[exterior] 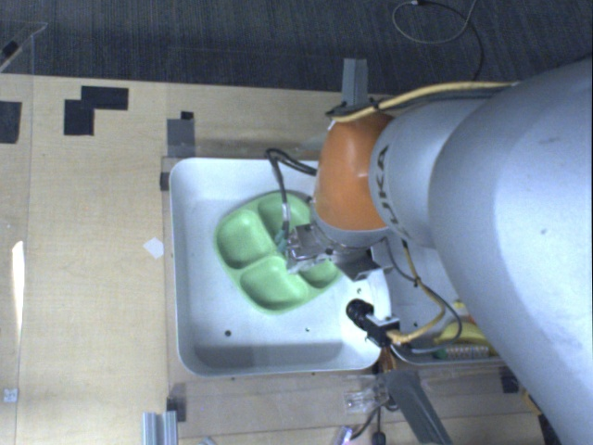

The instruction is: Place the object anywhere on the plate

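Now, I see the claw (pixel 295 246) over a glossy green sectioned plate (pixel 248 239) | shallow white bin (pixel 199 276) | claw state: cannot tell.

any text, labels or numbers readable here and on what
Dark lettering runs down the arm beside its orange band: too blurred and foreshortened to read.
Black square marks on the bench: shapes, not text.
Green plate and white bin: no writing visible.

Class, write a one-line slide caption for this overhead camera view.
Grey arm reaches over a green divided plate in the white bin.
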### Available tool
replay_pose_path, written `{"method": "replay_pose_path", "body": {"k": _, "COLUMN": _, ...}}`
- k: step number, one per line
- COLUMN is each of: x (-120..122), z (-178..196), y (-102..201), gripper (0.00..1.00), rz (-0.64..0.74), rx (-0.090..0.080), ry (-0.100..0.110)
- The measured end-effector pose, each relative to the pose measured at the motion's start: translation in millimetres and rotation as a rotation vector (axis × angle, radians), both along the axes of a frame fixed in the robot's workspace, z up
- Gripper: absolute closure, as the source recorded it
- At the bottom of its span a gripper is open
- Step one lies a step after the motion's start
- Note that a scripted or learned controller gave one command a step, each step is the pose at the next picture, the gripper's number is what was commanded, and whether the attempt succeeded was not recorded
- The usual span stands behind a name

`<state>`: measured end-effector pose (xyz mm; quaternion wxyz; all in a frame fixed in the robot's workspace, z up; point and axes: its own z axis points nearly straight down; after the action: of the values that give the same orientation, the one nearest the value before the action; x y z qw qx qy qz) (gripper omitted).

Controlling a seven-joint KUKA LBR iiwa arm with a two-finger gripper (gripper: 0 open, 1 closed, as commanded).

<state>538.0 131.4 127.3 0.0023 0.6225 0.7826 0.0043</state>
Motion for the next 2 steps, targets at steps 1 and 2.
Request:
{"method": "replay_pose_path", "body": {"k": 1, "x": 8, "z": -21, "y": 33, "gripper": 1.00, "rz": -0.001, "rx": 0.000, "ry": -0.041}}
{"method": "replay_pose_path", "body": {"k": 2, "x": -9, "z": -21, "y": 62, "gripper": 1.00, "rz": 0.020, "rx": 0.002, "ry": -0.052}}
